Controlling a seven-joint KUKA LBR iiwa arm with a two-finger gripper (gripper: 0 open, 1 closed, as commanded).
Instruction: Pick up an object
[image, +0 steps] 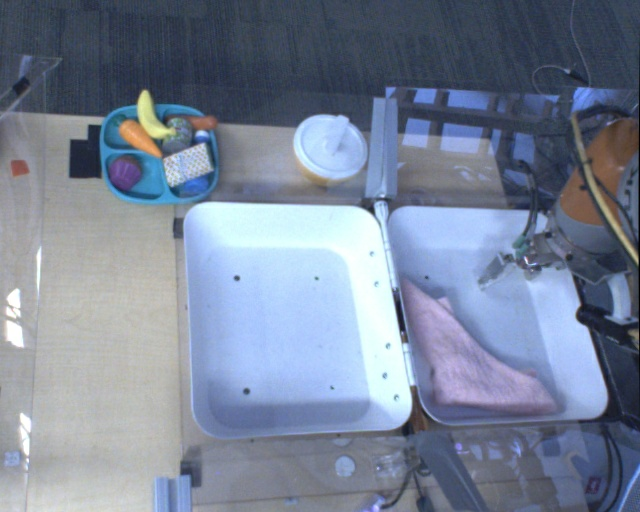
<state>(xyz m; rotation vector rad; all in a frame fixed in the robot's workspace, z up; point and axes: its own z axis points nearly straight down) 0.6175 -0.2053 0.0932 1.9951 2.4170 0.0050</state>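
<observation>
**Arm Pose and Workspace State**

The arm (600, 190) enters from the right side of the view, with its orange band at the upper right corner of the right bin (570, 300). The wrist extends leftward and slightly downward from the band, over the upper right part of that bin. The gripper (497, 268) sits at the end of the wrist, pointing left and down toward the bin floor. Its state cannot be determined at this resolution. No object is visible in its grasp.

A pink cloth (465, 355) lies in the right bin. It lies crumpled along the left wall and spreads toward the lower right corner. The gripper is above and to the right of the cloth, apart from it, over bare bin floor.

The left bin (215, 300) sits beside the right bin, their adjacent rims touching.

Beyond the bins, at the upper left, a blue divided tray (110, 165) holds toy food items, including a banana (150, 115) and a carrot (138, 135). A white lidded cup (330, 148) stands near the far edge of the left bin.
</observation>
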